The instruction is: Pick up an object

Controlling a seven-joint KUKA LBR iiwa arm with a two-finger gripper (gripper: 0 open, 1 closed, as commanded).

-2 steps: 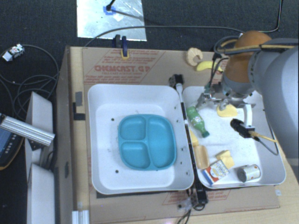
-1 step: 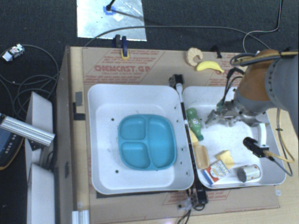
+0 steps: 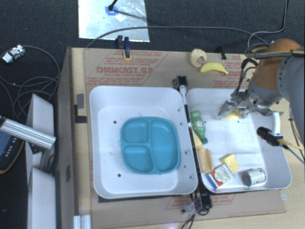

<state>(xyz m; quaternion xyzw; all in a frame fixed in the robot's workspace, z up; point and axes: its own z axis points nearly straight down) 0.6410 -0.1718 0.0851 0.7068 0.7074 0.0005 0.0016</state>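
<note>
My gripper (image 3: 233, 110) hangs low over the back of the right bin (image 3: 240, 140), at the end of the grey arm reaching in from the right. A small yellow object (image 3: 232, 115) lies on the bin floor directly under it. Toward the bin's left wall lies a green bottle (image 3: 198, 126) with a tan piece (image 3: 205, 160) below it. Along the front sit a yellow block (image 3: 230, 162), a red and white carton (image 3: 219, 175) and a silver can (image 3: 254, 176).
The left bin (image 3: 102, 99) holds a blue divided plate (image 3: 149, 144). Behind the right bin, a banana (image 3: 213, 68) and a beige object (image 3: 198, 57) lie on the bench. Cables run above the arm at the right.
</note>
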